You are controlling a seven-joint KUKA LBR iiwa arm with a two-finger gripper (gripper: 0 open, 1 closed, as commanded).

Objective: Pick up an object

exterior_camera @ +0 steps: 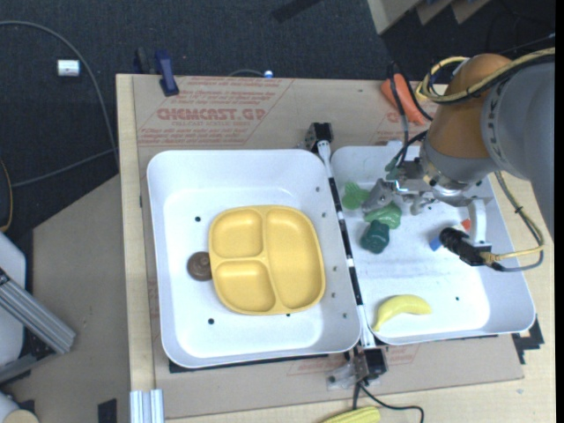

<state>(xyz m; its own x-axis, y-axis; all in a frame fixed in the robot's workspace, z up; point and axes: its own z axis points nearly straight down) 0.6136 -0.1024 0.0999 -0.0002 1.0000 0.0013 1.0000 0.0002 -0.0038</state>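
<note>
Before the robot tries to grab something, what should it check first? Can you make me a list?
1. Is something within reach in the right white bin? Ok: a dark green cylinder-shaped toy, a light green plastic piece and a yellow banana toy lie there.
2. Is the two-finger gripper above a thing? Ok: it sits over the green pieces.
3. Is a thing between its fingers? Cannot tell.
4. Is the banana toy free of clutter? Ok: it lies alone near the front wall.
5. Is the yellow divided plate out of the way? Ok: it rests in the left white bin.
</note>
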